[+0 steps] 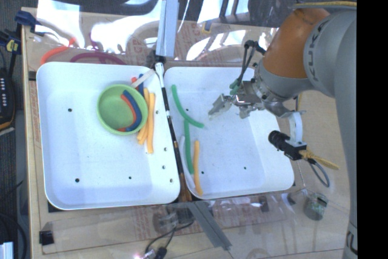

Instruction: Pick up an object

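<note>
Fingers (pixel 219 105): spread open, holding nothing, above bare floor in upper middle of right bin (pixel 267 176).
Green strip (pixel 182 107): just left of fingers, curved, lying flat.
Green and orange sticks (pixel 193 156): lower left of right bin.
Green bowl (pixel 122 109): left bin (pixel 73 173), orange sticks (pixel 147 124) beside.

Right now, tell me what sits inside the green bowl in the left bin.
Inside the green bowl lie curved red and blue strips along its right side, in the left bin. Whatever lies beneath the bowl is hidden. Orange sticks lie just outside its right rim.
</note>
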Controlling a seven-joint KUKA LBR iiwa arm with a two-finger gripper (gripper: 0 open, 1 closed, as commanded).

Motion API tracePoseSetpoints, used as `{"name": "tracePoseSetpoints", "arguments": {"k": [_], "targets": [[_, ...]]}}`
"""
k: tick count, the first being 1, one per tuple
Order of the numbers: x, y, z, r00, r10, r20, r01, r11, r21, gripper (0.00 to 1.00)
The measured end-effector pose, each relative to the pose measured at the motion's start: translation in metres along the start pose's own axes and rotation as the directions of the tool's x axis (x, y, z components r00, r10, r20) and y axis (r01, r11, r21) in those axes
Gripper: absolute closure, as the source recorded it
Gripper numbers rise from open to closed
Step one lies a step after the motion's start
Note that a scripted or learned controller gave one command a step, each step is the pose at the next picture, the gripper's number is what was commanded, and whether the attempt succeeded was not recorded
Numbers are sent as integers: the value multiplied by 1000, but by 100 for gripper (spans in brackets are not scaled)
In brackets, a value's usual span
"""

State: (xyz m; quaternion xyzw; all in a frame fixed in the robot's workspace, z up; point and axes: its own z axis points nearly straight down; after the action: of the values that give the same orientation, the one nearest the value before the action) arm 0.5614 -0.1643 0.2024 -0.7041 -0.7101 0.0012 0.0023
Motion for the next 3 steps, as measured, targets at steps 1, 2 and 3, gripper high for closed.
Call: {"name": "tracePoseSetpoints", "arguments": {"k": [1,2,3], "targets": [[48,-12,101,983,-184,6,184,983,-4,0],[32,43,110,1000,-7,2,7,1000,-3,0],[34,44,100,1000,-12,-3,12,1000,-2,100]]}}
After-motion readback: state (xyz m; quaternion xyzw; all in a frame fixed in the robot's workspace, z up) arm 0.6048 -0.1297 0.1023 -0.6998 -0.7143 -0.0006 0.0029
